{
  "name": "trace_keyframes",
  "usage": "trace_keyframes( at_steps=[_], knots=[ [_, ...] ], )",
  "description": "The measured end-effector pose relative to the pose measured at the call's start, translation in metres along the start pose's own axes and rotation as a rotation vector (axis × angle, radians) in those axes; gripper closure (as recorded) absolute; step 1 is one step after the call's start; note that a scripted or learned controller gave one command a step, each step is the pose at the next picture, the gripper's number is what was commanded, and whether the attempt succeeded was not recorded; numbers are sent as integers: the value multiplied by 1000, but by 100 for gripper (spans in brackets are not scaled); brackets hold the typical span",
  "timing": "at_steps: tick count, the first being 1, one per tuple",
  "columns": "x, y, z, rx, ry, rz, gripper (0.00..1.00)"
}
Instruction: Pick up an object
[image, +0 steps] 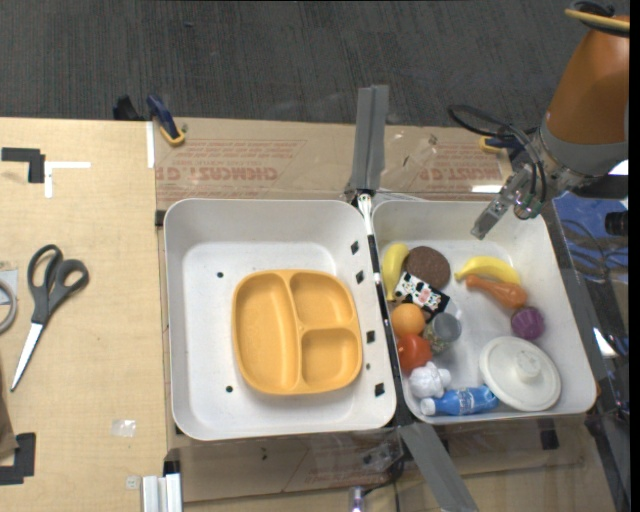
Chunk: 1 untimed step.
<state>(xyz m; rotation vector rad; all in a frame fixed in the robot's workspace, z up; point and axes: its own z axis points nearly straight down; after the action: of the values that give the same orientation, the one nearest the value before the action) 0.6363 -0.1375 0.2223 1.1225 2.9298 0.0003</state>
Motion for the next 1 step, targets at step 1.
trace_keyframes(
  at_steps=[1],
  knots=[
    [19,34,112,0,1,40,100]
  ],
)
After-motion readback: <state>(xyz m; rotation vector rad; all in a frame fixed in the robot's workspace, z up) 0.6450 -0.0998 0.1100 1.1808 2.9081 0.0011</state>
